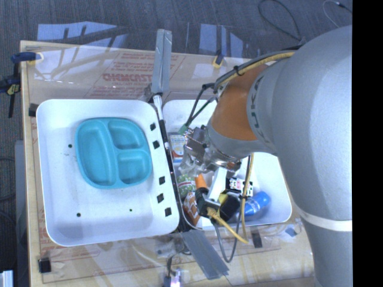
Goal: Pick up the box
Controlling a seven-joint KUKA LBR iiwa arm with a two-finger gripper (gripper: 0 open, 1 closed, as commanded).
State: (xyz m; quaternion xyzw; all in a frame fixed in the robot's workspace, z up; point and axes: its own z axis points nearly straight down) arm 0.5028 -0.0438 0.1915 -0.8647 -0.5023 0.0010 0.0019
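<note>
While the gripper (200,187) digs into right bin (278,166) clutter at lower centre, the box (178,143) sits just above it; finger state hidden, it could snag neighbouring items.

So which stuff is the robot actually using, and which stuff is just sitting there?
For the job:
- the end effector, low in the right bin
- the box to pick up: I cannot tell which item it is in the pile under the arm

Just lying about:
- the blue divided tray in the left bin
- the blue thing in the right bin
</note>
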